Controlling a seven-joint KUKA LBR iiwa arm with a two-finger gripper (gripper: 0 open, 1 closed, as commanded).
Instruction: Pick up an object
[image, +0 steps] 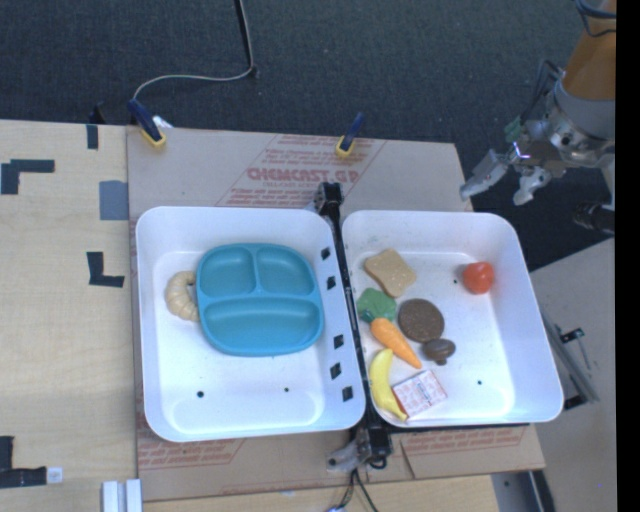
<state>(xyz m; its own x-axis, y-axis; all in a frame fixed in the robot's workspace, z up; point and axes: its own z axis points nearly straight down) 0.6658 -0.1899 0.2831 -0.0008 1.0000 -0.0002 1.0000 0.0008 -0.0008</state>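
Observation:
My gripper (505, 183) hangs open above the bench, beyond the far right corner of the right bin (505, 232), with nothing between its fingers. In that bin lie a red tomato (478, 277), a slice of bread (389, 271), a brown round patty (421, 319), a small dark mushroom-like piece (439, 350), a green vegetable (375, 304), an orange carrot (395, 342), a yellow banana (384, 381) and a white packet with red print (420, 392). The tomato lies closest to the gripper, below and slightly left of it.
The left bin (165, 400) bears a blue divided plate (259, 299) and a beige croissant-like piece (181, 295) against the plate's left side. A black divider clip (329, 198) joins the bins. Cardboard (400, 165) lies under both bins.

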